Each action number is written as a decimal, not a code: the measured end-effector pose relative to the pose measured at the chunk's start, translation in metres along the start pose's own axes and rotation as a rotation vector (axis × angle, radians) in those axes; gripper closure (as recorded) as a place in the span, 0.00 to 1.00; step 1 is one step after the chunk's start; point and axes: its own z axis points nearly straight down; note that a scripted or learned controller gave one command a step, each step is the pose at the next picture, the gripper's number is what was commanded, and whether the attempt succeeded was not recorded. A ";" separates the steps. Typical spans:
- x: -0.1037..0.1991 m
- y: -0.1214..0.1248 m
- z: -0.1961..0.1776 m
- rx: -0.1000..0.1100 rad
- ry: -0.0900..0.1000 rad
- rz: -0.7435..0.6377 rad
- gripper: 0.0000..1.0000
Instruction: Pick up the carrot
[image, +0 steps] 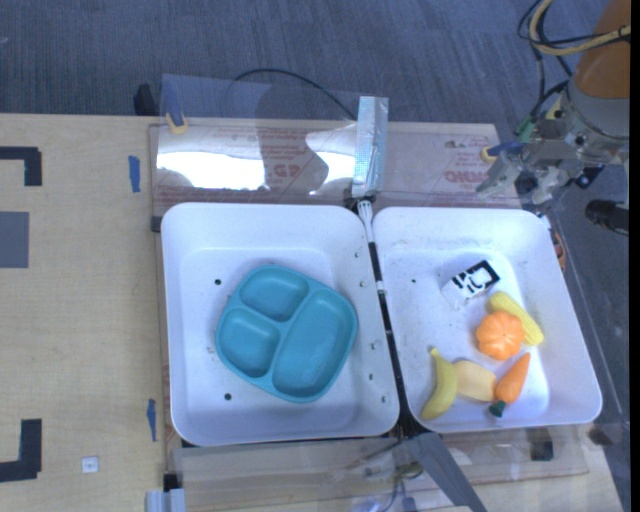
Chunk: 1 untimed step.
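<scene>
Carrot (513, 378) lies low in the right bin (400, 300), well below the end effector (530, 172), touching the banana (447, 384). End effector hovers at the bin's top corner; whether it's spread, can't tell. Approach stage: next comes a descent toward the carrot.

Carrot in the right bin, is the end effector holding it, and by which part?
Nothing is held. The carrot lies in the right bin, while the end effector is above the bin's far corner, apart from it.

Carrot (513, 378) in right bin (410, 240), between banana (441, 384) and bin's right wall; tray (287, 331) in left bin (190, 250).
</scene>
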 end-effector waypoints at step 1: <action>-0.046 -0.049 0.071 0.002 0.000 -0.438 0.00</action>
